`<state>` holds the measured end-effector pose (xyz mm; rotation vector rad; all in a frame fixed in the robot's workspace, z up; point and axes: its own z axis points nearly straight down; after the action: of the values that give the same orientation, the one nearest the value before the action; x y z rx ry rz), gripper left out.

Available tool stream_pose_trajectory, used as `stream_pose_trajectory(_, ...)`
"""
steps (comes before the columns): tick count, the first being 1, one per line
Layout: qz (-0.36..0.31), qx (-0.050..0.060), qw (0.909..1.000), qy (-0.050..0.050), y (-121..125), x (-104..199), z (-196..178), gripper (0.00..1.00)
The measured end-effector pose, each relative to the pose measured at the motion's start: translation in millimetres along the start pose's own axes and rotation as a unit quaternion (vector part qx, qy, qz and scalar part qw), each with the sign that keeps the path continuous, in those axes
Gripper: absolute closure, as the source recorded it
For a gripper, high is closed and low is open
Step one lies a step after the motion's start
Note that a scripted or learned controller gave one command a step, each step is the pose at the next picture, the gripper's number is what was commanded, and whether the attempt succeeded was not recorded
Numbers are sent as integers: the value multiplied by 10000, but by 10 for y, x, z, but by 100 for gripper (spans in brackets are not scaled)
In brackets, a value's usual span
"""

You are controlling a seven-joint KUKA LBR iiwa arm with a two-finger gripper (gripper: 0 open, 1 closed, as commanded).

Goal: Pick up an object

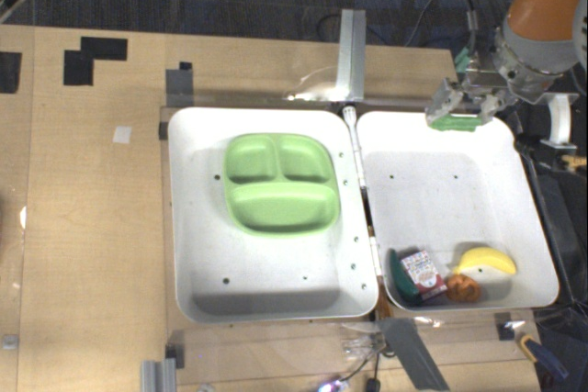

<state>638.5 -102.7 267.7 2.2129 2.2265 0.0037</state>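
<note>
Arm (551,0) enters from the right, at the upper corner of the camera view. Orange band sits directly above and to the right of the gripper (462,106); the grey wrist section lies between the band and the gripper. Wrist points down and to the left. Gripper is the lowest and leftmost part of the arm. A flat green piece (455,121) sits at its tip, just below the metal fingers (448,102); whether the fingers clamp it cannot be made out.
</note>
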Motion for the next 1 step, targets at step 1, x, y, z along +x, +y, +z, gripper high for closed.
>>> stream_pose_trajectory(1,-937,0,9956,2,-39,521,827,0)
